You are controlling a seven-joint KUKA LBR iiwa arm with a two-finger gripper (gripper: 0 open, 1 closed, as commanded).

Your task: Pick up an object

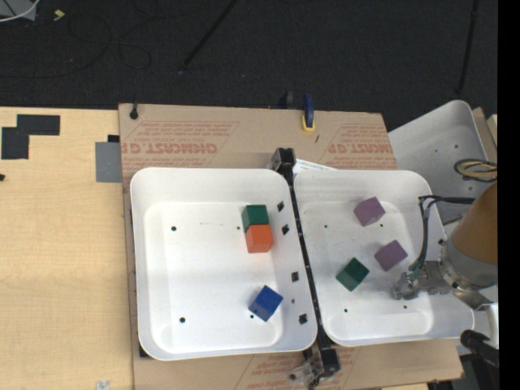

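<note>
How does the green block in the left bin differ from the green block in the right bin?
The green block in the left bin touches an orange block; the green block in the right bin lies apart from the other blocks. The left one sits square to the bin walls, while the right one is turned at an angle. The right one lies nearer the gripper. Both are dark green cubes that look similar in size.

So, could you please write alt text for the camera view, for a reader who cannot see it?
A robot arm's pincer hovers low in the right bin near a dark green block and two purple blocks. The left bin holds touching green and orange blocks, plus a blue block.
</note>
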